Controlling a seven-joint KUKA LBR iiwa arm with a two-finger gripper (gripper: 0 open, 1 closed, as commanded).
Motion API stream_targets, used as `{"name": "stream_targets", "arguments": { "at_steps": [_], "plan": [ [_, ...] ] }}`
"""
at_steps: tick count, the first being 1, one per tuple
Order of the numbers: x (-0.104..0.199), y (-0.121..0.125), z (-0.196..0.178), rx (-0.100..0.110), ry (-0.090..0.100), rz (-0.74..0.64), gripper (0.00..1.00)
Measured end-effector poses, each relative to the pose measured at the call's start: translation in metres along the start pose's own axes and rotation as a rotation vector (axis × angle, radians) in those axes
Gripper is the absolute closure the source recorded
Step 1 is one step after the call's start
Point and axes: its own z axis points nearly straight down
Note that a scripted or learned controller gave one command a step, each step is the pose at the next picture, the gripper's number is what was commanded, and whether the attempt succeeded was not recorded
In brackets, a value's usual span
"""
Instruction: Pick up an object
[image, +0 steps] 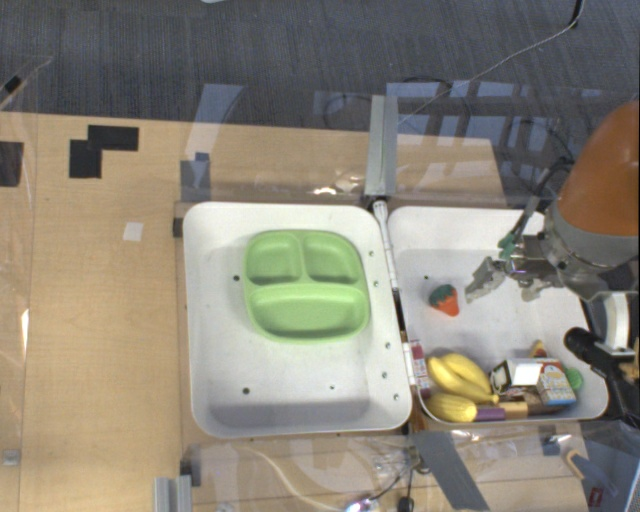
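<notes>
- So the end effector (508, 279) hangs over the right bin (420, 240), fingers spread apart with nothing between them.
- Strawberry (444, 299) lies just to its left, not touching.
- Bananas (455, 384) and cartons (535, 383) sit below it, along the near wall.
- Green tray (304, 284) is well off left.

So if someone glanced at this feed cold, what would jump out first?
Probably the green divided plate, alone in the middle of the left bin. Next, the gripper poised in the right bin beside a small strawberry, with bananas and boxes crowded along that bin's near edge.
</notes>
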Motion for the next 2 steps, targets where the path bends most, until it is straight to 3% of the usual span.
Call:
{"name": "stream_targets", "arguments": {
  "at_steps": [1,2],
  "plan": [
    [-0.020,0.038,0.149,-0.009,-0.002,0.057,0.00],
    [0.015,0.024,0.055,-0.003,0.000,-0.146,0.00]
  ]
}}
